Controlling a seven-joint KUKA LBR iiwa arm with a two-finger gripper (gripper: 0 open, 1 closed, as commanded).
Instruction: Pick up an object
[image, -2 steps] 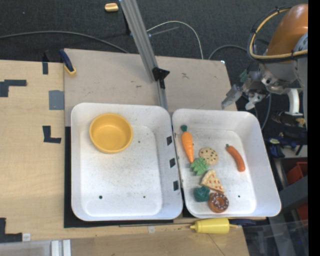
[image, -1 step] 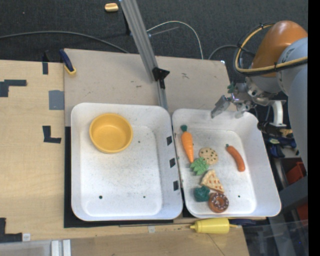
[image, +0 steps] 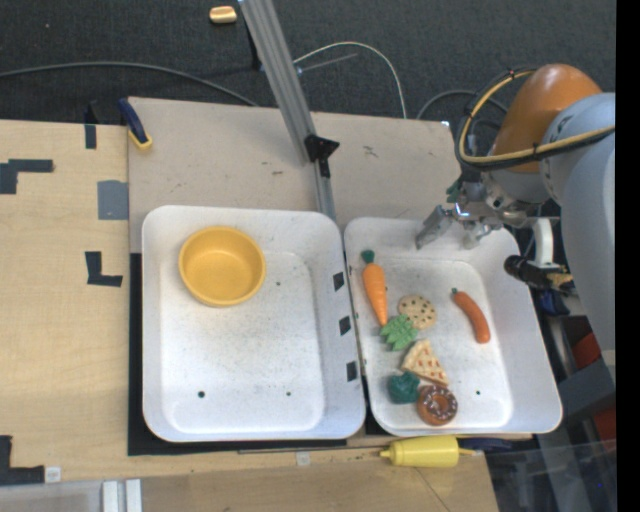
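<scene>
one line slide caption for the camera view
Pincer hovers over the right bin of toy food; yellow bowl sits in the left bin.

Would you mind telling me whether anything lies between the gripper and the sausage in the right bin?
Nothing visible does. The gripper hangs over the far edge of the right bin, and only bare bin floor separates it from the sausage. The cookie and carrot lie off to the left of that path.

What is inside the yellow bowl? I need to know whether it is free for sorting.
The yellow bowl in the left bin shows bare yellow inside; nothing covers it.
</scene>
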